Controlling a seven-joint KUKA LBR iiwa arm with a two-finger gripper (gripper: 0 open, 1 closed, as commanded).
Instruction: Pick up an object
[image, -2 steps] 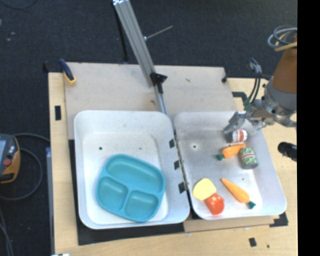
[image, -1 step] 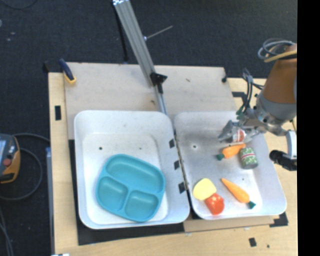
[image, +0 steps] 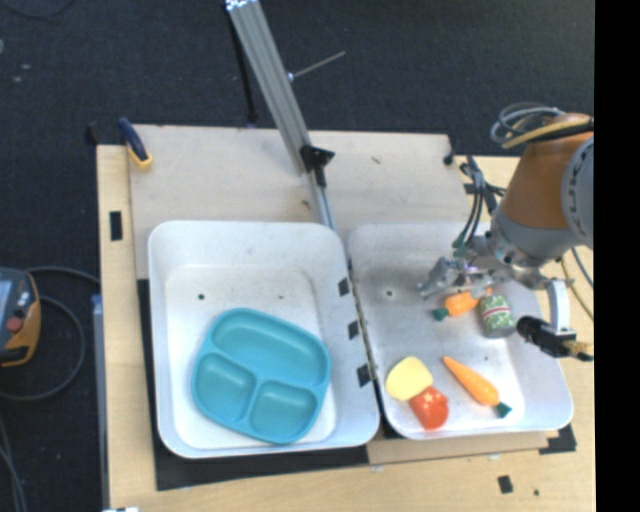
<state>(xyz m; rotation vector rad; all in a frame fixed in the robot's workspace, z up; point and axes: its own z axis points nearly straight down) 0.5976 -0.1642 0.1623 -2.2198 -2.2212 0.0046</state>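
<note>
From above, you see the gripper (image: 452, 283) low in the right bin (image: 400, 262), just above a small orange carrot (image: 457, 304); its grip can't be told. The can (image: 495, 313) beside it has an unreadable label.

No text, number, brand or sign can be read anywhere. The small can (image: 495, 313) at about three o'clock in the right bin (image: 400, 262) carries a printed wrapper, but its markings are too blurred and small to make out. The orange-and-grey device (image: 14, 318) at nine o'clock on the floor shows a reddish spot and no legible marking.
</note>
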